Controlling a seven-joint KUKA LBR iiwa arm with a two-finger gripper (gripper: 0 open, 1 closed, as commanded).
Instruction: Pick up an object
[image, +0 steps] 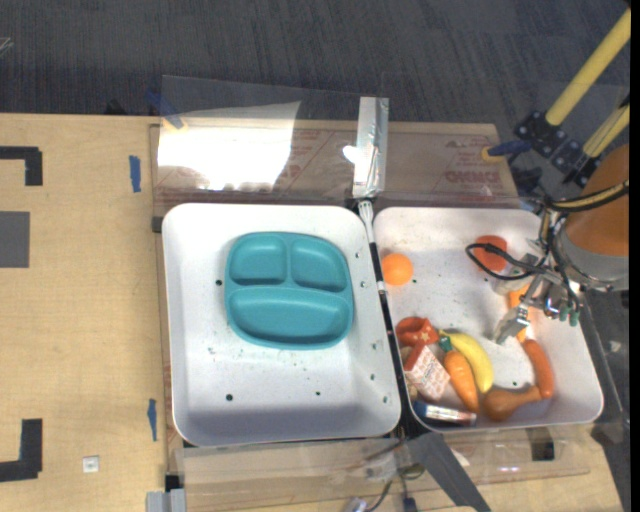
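gripper low in the right bin, above the toy food

the left bin (190, 400) holds a teal tray (290, 287) with three compartments. in the right bin (440, 240), an orange ball (397, 269) lies near the left wall. lower, a banana (474, 358), a carrot (461, 379) and a sausage (540, 366) lie close together. the gripper (522, 318) is near the sausage; its fingers look a little apart, with nothing between them.
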